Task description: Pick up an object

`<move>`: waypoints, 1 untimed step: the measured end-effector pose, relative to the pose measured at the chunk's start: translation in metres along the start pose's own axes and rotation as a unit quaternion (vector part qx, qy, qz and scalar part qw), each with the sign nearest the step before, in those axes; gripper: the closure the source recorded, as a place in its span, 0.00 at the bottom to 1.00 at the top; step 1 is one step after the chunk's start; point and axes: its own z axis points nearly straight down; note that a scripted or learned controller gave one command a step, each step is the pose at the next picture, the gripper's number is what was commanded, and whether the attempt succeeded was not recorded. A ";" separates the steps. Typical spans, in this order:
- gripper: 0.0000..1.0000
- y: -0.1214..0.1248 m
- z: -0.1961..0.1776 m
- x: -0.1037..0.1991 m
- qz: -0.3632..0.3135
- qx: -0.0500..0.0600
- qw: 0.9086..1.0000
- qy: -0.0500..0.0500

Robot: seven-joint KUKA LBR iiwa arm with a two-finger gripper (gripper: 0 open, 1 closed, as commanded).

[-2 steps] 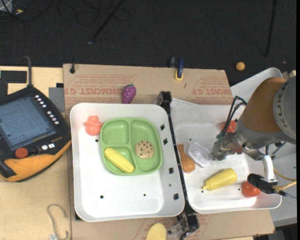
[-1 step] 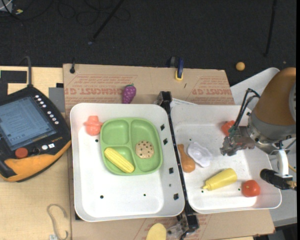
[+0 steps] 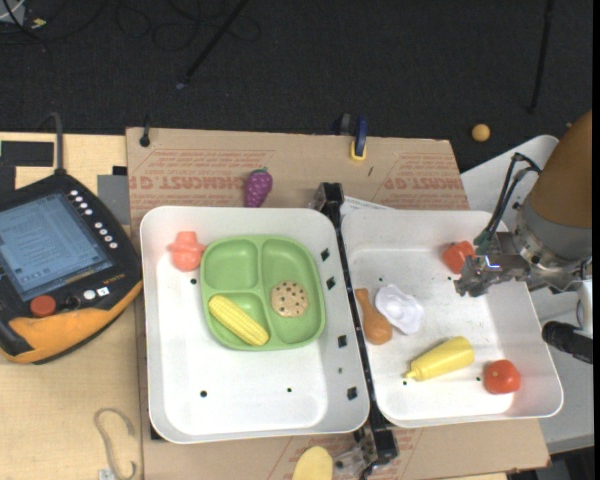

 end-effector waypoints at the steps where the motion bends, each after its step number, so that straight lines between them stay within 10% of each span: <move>1: 1.00 0.000 -0.019 -0.001 0.000 0.001 1.000 0.000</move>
